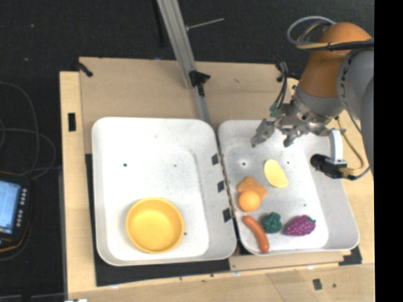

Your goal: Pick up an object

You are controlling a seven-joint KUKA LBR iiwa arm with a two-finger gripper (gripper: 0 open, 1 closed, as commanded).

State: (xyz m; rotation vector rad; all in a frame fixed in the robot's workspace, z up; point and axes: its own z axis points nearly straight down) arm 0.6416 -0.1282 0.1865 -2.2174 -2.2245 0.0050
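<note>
Here the two-finger end effector (275,137) hangs spread and empty above the right white bin (327,231). The pale yellow oval toy piece (275,173) lies just below it, apart from its neighbours; descend straight, straddle its narrow width, then clench.

Robotics lab: plywood bench (145,90), white bins (151,150), teach pendant (11,209).

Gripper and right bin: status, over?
Gripper open, holding nothing, above the right bin far end. Yellow piece nearest, just below the fingers. Nothing in the way.
</note>
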